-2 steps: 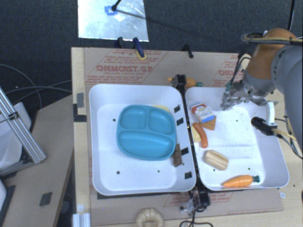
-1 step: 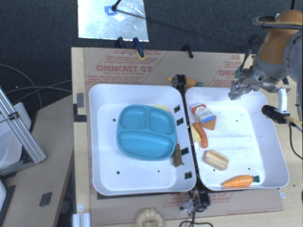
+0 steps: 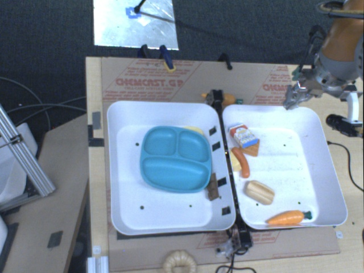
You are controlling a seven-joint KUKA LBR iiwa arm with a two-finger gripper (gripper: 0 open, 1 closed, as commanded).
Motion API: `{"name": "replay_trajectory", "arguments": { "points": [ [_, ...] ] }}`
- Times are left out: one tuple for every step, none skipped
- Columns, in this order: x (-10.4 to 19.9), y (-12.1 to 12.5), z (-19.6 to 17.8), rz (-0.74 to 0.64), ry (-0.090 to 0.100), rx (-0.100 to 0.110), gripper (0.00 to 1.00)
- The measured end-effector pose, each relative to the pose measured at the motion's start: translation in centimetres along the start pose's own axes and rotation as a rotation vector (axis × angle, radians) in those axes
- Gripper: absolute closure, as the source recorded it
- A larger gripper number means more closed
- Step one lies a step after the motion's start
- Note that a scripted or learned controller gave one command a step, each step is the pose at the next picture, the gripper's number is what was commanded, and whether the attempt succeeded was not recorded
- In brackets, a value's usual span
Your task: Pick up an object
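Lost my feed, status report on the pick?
Hand above right white bin's far rim, nothing held. Orange toy carrot, tan bread roll untouched. Nothing in the way.

The grey arm with its orange band reaches in from the right, its gripper pointing down-left.

One fixed cam, mounted above the bench, looking down at a slant, mid-range. Both white bins fill the frame centre: left bin centre-left, right bin centre-right, far rims toward the top edge. Bench front runs along the bottom edge. Arm enters at upper right. Dark floor across the top, w/ a shiny sheet upper left.
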State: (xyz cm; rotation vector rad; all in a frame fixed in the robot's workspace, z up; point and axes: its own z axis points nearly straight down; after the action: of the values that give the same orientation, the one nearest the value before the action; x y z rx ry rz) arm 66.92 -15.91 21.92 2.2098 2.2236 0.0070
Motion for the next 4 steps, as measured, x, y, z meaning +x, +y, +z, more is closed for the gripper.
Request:
{"name": "replay_trajectory", "arguments": {
  "points": [
    [5.6, -0.6, 0.6, -0.003, 0.002, 0.006, 1.0],
    [11.6, -2.4, -0.3, -0.003, 0.003, 0.006, 1.0],
    [14.6, -4.3, -0.3, -0.001, 0.002, 0.008, 1.0],
    [13.9, -4.3, -0.6, 0.005, 0.002, 0.006, 1.0]
  ]
}}
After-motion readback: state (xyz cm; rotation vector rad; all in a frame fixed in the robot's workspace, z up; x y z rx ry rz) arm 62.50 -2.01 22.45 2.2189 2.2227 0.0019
